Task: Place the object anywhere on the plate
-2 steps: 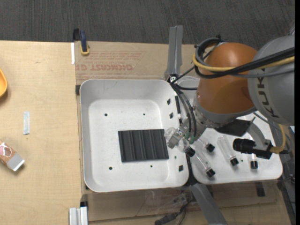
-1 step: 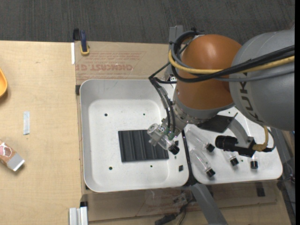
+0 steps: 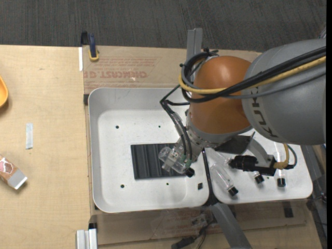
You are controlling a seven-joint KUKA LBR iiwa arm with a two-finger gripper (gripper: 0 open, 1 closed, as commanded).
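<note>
A: We see the flat black ribbed rectangular plate (image 3: 150, 161) lying mid-floor in the left shallow white bin (image 3: 104, 139).
B: And the clear-fingered gripper (image 3: 175, 160) sits over the plate's right edge. We can't tell if anything's held.
A: The right white bin (image 3: 301, 185) has small black and clear bits.
B: The grey arm w/ its orange band (image 3: 220, 95) hangs over both bins.

Bench (image 3: 46, 87) was a pale wood surface carrying two shallow white bins side by side: left bin (image 3: 111, 191), right bin (image 3: 298, 188). A brown cardboard sheet (image 3: 124, 69) lay behind the bins. On bare wood to the left lay a small white strip (image 3: 29, 136), an orange item (image 3: 2, 92) at the edge, and a brown-and-white packet (image 3: 11, 173).
</note>
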